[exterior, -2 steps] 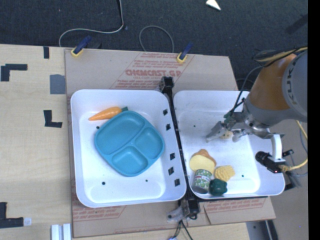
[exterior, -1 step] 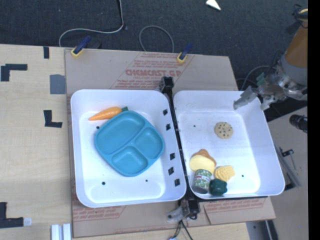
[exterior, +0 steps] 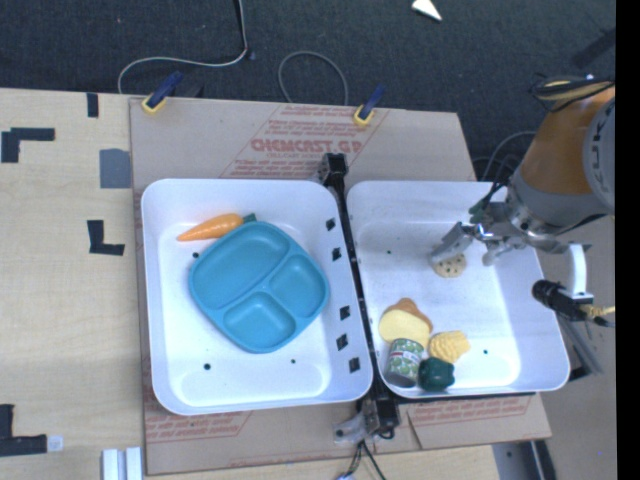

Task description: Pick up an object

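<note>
Dark carpet runs behind a pale wooden table [exterior: 60, 298] on which a cardboard sheet [exterior: 300, 138] printed with red lettering is held by two clamps at its far edge. On the cardboard two shallow white bins sit side by side, touching along a black divider strip.

The left bin [exterior: 165, 368] holds a blue divided plate [exterior: 260, 285] lying flat near its middle, tilted a little against the bin's edges. A toy carrot [exterior: 210, 227] lies just beside the plate's far-left edge, close to the bin's far-left corner.

The right bin [exterior: 500, 353] holds a cluster of toy foods against its near edge, toward the near-left corner: a pale yellow piece [exterior: 404, 320], a small green-labelled can [exterior: 404, 358], a yellow corn-like piece [exterior: 449, 345] and a dark green piece [exterior: 436, 374], all touching or nearly so. Well apart from them, near the middle of the bin's far half, lies a small tan cookie with dark spots [exterior: 450, 264].

The grey arm with its orange band [exterior: 560, 148] reaches in over the right bin's far-right corner. Its claw [exterior: 475, 243] hangs with both fingers spread wide, one fingertip just beside the cookie and the other toward the bin's right edge; nothing sits between them.
</note>
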Controlling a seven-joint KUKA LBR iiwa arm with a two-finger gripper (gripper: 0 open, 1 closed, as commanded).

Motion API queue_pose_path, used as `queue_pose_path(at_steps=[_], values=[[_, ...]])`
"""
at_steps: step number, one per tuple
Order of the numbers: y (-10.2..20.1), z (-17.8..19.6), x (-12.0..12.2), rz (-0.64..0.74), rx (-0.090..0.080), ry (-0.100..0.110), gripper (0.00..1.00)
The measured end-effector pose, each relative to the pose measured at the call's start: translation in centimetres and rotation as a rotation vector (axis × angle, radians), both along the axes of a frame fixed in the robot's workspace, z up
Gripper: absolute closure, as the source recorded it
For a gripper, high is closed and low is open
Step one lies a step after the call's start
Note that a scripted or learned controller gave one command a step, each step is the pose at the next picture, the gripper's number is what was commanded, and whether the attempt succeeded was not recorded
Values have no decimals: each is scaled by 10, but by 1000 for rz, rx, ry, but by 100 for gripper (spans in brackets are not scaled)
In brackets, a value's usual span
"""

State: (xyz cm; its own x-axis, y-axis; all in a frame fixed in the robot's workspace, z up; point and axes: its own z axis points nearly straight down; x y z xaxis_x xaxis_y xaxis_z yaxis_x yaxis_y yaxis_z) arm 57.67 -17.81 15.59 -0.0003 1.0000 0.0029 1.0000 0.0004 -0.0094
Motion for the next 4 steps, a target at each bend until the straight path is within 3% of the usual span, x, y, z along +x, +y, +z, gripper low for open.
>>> queue_pose_path(at_steps=[1, 2, 3, 4], values=[[-28, -74, 68, 3, -5, -13, 0], [-15, -68, 20, 0, -8, -18, 0], [-46, -1, 95, 4, -8, -20, 0], [-24, -73, 43, 0, -6, -12, 0]])
